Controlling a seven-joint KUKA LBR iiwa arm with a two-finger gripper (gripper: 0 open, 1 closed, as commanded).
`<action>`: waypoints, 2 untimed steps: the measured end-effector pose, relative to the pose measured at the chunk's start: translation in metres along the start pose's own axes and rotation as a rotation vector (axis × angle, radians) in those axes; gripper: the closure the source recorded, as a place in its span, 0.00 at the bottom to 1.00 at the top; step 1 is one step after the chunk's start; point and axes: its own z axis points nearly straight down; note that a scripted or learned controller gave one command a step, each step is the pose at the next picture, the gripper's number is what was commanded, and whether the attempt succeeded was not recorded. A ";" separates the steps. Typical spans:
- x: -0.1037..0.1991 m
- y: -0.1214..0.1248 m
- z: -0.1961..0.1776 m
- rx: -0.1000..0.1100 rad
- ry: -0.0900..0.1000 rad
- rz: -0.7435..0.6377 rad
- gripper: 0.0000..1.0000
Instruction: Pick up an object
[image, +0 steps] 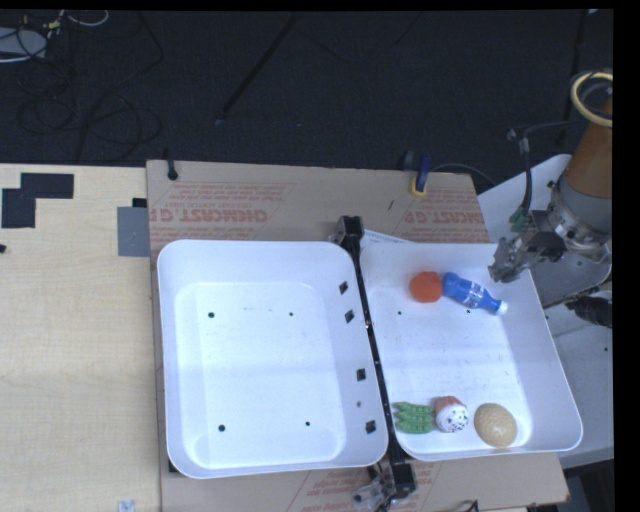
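Two white bins sit side by side: the right bin (560, 400) below and to the left of the claw (505, 262), and the left bin (170, 300) farther left of it. Five small things lie in the right bin: one blue bottle (470, 293) and one orange ball (426, 287) near the claw, and one green toy (411, 417), one red-and-white ball (451, 415) and one tan lump (495, 425) well below it.

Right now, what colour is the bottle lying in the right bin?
Blue with a white cap, the bottle shows best in the camera view.
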 end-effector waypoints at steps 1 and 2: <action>0.028 0.028 -0.069 -0.010 -0.004 -0.001 1.00; 0.097 0.003 -0.104 -0.004 -0.001 -0.003 1.00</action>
